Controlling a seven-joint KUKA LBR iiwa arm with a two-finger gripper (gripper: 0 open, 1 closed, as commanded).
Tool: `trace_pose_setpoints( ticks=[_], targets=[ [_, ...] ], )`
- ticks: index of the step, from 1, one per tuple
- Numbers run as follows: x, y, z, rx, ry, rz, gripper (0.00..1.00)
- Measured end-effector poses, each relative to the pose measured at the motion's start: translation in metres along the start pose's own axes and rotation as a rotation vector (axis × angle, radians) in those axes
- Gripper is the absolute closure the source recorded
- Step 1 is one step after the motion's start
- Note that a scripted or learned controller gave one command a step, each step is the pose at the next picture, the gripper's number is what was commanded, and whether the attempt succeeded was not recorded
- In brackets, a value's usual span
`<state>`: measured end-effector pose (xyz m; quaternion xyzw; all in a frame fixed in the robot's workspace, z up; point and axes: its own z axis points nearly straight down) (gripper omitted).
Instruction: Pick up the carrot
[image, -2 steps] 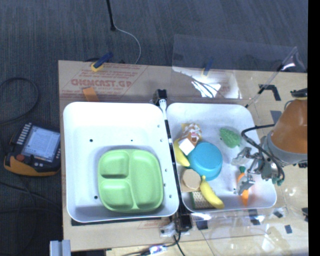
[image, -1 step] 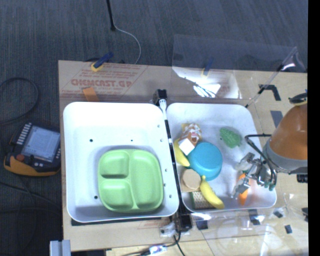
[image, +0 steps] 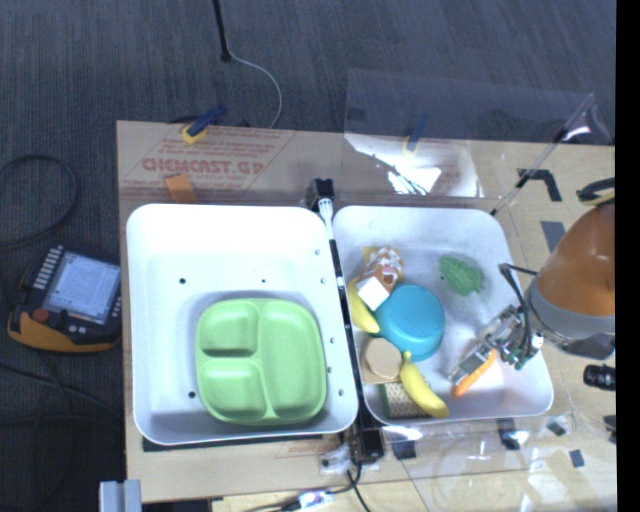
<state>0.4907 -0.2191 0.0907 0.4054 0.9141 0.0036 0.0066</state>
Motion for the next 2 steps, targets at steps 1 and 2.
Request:
trace_pose_setpoints(
  ticks=[1, 2],
  targets=[
    [0.025, 0.021, -0.001, 0.007, -0.013, -0.090, 0.00],
    [0.024, 0.024, -0.012, 0.003, -0.015, -0.091, 1.00]
  ],
)
